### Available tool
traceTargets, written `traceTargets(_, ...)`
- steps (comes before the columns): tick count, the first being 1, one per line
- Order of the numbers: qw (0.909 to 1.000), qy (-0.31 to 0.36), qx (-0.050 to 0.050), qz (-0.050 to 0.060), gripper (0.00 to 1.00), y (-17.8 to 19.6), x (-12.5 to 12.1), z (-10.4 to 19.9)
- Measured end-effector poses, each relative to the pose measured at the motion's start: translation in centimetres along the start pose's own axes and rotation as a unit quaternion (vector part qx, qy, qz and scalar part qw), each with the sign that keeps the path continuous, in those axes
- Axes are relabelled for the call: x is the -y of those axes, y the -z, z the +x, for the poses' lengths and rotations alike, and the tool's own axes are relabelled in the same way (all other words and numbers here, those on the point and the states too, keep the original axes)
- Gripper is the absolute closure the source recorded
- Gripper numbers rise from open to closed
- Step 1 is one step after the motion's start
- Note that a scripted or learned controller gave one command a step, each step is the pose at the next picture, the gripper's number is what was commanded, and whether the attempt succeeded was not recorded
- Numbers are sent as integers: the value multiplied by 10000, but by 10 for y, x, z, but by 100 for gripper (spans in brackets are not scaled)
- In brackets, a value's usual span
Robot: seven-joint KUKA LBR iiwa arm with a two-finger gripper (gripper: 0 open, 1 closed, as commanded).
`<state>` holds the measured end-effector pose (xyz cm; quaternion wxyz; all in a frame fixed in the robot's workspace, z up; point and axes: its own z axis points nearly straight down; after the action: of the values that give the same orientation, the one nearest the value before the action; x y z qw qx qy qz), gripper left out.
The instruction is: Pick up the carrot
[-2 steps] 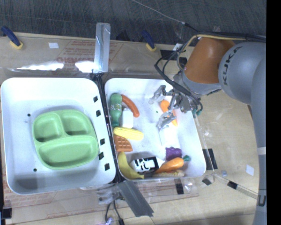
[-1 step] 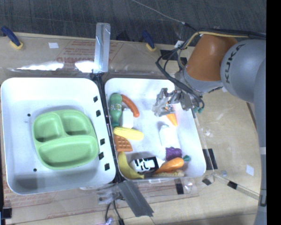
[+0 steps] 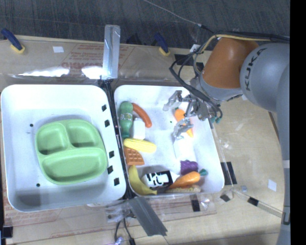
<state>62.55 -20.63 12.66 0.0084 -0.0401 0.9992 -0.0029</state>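
The carrot (image 3: 187, 178), orange with a green top, lies near the front right corner of the right bin (image 3: 158, 93), next to a purple toy (image 3: 189, 166). My gripper (image 3: 177, 115) hangs over the bin's far right part, well behind the carrot. It is open, with one finger (image 3: 172, 101) toward the back and the other toward the front. A small orange piece (image 3: 179, 114) sits between the fingers, and I cannot tell if they touch it.
The right bin also holds a green vegetable (image 3: 125, 117), a red-orange sausage (image 3: 142, 115), a yellow piece (image 3: 141, 146), a waffle (image 3: 134, 158), a banana (image 3: 137, 183), a black-and-white item (image 3: 159, 178) and a white object (image 3: 183, 148). A green divided plate (image 3: 70, 151) lies in the left bin (image 3: 15, 111).
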Motion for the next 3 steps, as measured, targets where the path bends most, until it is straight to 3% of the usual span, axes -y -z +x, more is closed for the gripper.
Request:
traceTargets(1, 9994, -335, -78, -28, 0, -34, 4, -1)
traceTargets(2, 9995, -312, -32, -11, 100, -22, 4, -4)
traceTargets(3, 9996, -292, 9, 4, 100, -10, 4, -6)
